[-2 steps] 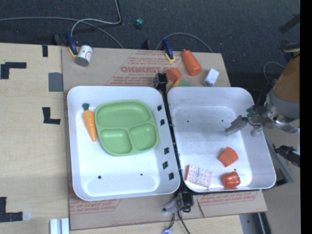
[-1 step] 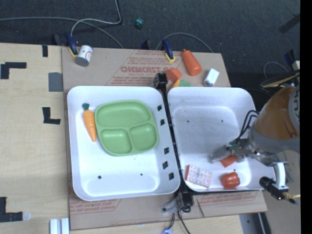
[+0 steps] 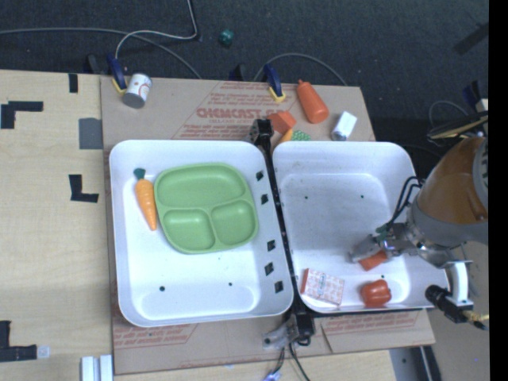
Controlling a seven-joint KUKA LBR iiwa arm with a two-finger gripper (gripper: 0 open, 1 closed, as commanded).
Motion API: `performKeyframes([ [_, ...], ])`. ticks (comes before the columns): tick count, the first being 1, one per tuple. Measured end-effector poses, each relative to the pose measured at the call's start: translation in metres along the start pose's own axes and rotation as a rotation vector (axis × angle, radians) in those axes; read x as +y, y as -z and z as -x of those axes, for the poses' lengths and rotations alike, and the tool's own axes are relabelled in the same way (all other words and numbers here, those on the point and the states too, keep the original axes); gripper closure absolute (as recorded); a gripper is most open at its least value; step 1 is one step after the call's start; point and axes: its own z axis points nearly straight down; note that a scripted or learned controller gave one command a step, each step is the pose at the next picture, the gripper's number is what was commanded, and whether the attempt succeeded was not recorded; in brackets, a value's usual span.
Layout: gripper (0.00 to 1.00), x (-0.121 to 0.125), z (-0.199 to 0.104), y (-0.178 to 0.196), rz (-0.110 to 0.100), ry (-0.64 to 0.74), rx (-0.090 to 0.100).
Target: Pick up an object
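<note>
My gripper (image 3: pixel 367 252) is low in the right bin (image 3: pixel 341 173), near its right side, reaching in from the right. A small orange-red piece (image 3: pixel 373 263) lies right under and against the gripper's tip. A red round object (image 3: pixel 376 293) sits just in front of it by the bin's front wall. Beside that, at the front left corner, lies a flat patterned packet (image 3: pixel 323 286). The left bin (image 3: pixel 127 236) holds a green divided plate (image 3: pixel 208 207) and a carrot (image 3: pixel 146 202) to its left.
Behind the bins, on the cardboard, lie an orange bottle-shaped toy (image 3: pixel 312 101), a white cube (image 3: pixel 344 125), an orange block (image 3: pixel 283 121) and a small can (image 3: pixel 137 90). Black clips line the wall between the bins (image 3: pixel 272 213). The arm's orange band (image 3: pixel 456 185) hangs over the right bin's rim.
</note>
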Motion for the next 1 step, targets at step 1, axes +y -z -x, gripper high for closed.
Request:
performKeyframes([
  [1,1.00,0.1143,-0.0541,-0.0066,-0.004,0.001,0.001],
])
